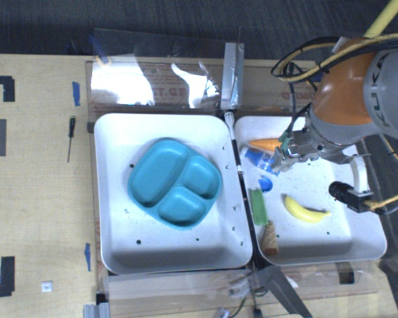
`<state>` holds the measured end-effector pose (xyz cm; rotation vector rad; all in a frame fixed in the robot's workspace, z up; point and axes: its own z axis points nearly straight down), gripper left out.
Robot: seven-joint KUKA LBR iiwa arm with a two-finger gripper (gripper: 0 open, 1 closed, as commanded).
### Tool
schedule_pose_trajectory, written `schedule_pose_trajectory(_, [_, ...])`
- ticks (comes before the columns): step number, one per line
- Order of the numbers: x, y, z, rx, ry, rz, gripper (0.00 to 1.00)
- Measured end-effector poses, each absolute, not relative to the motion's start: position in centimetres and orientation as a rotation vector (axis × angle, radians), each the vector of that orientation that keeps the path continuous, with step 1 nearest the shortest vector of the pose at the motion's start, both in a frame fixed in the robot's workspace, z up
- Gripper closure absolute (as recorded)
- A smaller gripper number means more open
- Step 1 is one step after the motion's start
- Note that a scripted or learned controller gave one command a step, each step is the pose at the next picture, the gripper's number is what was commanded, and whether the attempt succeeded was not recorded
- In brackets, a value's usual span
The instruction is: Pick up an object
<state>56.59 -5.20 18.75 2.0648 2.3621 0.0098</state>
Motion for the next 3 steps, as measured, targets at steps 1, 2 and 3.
schedule_pose_trajectory(1, [56.4, -5.5, 18.5, 2.074, 2.359, 0.001, 0.0])
schedule_pose_trajectory(2, [51.5, -10.8, 8.7, 2.192, 2.244, 0.004, 0.0])
schedule_pose_trajectory(3, [51.7, -10.8, 9.9, 2.189, 2.238, 0.011, 1.0])
